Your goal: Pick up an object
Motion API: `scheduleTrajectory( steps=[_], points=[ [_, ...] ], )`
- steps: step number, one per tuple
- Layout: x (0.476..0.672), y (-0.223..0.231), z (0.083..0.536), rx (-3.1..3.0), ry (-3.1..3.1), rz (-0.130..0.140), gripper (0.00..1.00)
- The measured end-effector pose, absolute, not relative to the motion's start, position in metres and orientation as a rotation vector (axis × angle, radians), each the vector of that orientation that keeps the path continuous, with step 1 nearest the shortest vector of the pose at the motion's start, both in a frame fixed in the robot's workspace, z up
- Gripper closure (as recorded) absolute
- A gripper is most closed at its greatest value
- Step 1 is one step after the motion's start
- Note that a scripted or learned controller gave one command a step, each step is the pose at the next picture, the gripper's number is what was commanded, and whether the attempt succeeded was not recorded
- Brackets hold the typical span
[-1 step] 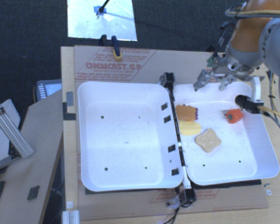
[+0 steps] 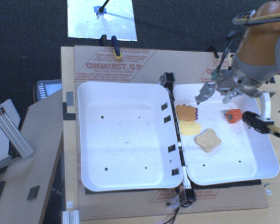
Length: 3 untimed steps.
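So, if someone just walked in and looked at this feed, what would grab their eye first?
Probably the arm with its orange band, leaning over the right bin, its end effector above the bin's far side. Next, the cluster in that bin: an orange block, a yellow piece, a tan biscuit and a small red object.

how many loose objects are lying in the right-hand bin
4: an orange-brown block by the divider, a yellow piece touching its near side, a tan piece nearer still, a red-orange object farther right. The arm may hide more.
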<state>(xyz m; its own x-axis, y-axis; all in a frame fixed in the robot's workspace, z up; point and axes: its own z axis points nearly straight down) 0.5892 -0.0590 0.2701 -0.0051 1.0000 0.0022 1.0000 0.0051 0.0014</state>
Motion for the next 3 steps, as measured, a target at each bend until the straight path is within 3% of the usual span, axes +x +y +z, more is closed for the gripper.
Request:
scheduleTrajectory(
  steps=[1,2,3],
  points=[
    [0.593,-0.060,0.278,-2.217,-2.230,-0.005,1.00],
    [0.539,-0.052,0.257,-2.219,-2.220,0.003,1.00],
    [0.558,0.020,0.290,-2.209,-2.236,-0.009,1.00]
  ],
)
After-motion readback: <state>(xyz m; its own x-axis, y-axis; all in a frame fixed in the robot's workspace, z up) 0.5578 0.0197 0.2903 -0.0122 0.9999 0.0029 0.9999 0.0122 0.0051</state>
